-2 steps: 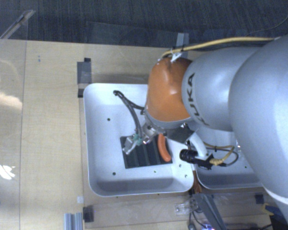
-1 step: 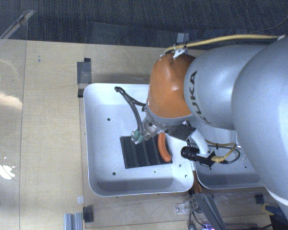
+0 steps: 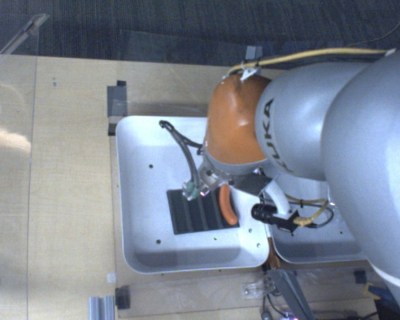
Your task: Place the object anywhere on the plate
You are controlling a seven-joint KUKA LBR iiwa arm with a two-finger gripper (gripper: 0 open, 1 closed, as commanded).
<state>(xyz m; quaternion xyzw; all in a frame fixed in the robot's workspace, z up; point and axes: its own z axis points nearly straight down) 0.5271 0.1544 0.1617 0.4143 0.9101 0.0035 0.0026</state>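
The gripper [image 3: 195,191] sits low in the left bin [image 3: 137,179], hanging under the arm's orange band [image 3: 233,122]. Whether it is grasping anything or released cannot be told from this view, because the wrist covers most of it.

Directly beneath and just below the gripper lies a dark ribbed rectangular plate [image 3: 197,213] on the bin floor. Just to the gripper's right, an orange sausage-shaped object [image 3: 227,205] lies along the plate's right edge, touching or overlapping it; its upper end is hidden under the wrist. It lies apart from the gripper tip, not in its grasp.

A grey cable [image 3: 180,142] curves up and to the left from the gripper toward the bin's far wall.

Further right, a black fitting [image 3: 267,213] with yellowish wires [image 3: 310,213] juts from the arm above the rim between the bins. The grey arm body [image 3: 347,139] blocks nearly all of the right bin [image 3: 313,249], leaving a strip of its near edge showing.

Around the bins is the wooden bench [image 3: 60,199], with dark brackets [image 3: 118,102] at the left bin's corners.
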